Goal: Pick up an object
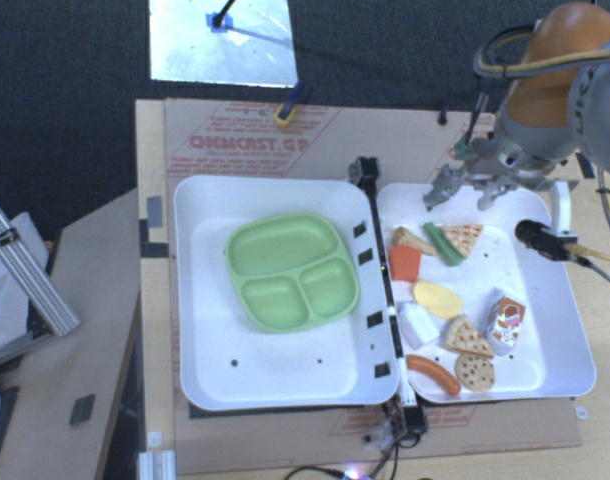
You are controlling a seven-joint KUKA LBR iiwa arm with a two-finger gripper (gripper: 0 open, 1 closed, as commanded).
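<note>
Hand [463,190] is hovering with fingers spread wide, gripping nothing, over the right bin's [565,308] far edge, near the green stick [445,244].

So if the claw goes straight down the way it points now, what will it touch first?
Probably the green stick or the pizza slice beside it, near the far end of the right bin. The claw hangs open above them, though depth is unclear.

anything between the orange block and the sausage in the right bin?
Yes. In the camera view, a white block lies between the orange block and the sausage, with a yellow piece just beside that line.
</note>
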